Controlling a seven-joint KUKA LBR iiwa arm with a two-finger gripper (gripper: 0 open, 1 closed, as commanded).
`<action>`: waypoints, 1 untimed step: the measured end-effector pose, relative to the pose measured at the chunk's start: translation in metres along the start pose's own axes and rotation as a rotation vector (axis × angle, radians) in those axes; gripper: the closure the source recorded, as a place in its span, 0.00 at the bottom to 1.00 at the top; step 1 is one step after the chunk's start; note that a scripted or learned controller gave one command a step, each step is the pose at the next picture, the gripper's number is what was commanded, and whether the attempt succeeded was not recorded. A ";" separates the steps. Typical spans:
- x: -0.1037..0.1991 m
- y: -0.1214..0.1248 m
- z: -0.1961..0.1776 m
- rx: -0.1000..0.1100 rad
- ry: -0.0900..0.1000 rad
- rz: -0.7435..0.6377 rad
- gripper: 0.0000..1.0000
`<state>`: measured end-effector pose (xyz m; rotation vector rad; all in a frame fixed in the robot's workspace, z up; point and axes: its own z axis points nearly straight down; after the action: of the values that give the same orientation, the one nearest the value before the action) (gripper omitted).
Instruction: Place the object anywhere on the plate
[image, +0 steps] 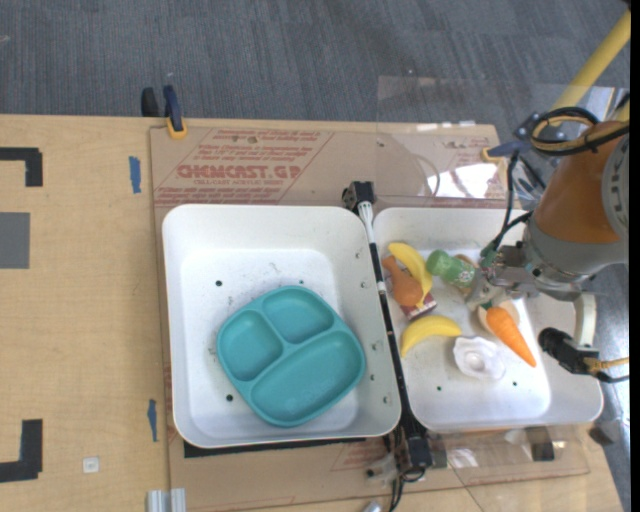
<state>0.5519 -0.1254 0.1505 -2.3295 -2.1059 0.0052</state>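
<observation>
Poised at right of frame above crowded toys: gripper (492, 288), state impossible to tell. Orange plastic carrot (512, 336) just beside. Teal three-compartment plate (290, 353) lower centre. Likely mis-grab amid clutter.

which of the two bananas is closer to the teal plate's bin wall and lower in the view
The banana lying alone below the orange toy, beside the white garlic. The other banana sits higher, curving over that orange toy near the green object.
</observation>
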 end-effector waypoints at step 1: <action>0.085 -0.044 -0.042 0.003 0.006 0.088 1.00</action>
<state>0.5168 -0.0364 0.1922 -2.4151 -1.9982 0.0010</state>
